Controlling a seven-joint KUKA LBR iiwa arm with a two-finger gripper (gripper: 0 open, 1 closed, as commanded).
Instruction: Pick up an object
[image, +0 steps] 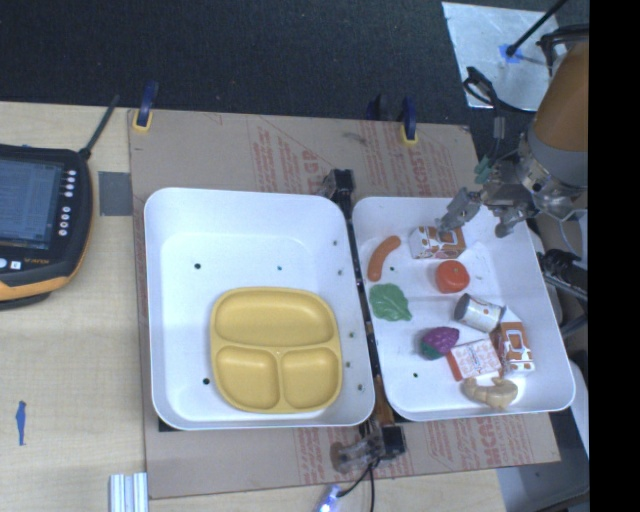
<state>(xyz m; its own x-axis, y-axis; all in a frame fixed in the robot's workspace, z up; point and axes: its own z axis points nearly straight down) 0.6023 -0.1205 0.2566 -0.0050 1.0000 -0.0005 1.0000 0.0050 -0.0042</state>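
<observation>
Across the middle of the frame, two shallow white bins are sitting side by side on a cardboard-covered bench, the left bin (180, 225) carrying a yellow three-compartment tray (276, 349) toward its lower half. At the right edge, the grey arm with its orange band (566, 95) is reaching in over the right bin (545, 290). Its gripper (484, 212) is hovering at that bin's upper part with fingers spread apart and nothing between them, one fingertip just above a small printed carton (438, 242). Lying below in the right bin are an orange sausage (382, 256), a red tomato (452, 275), a green leafy piece (389, 302), a silver can (479, 313), a purple item (438, 342), two more printed packets (476, 358) (514, 347) and a beige piece (491, 391). At the far left, a control pendant (40, 220) is resting on the bench.
</observation>
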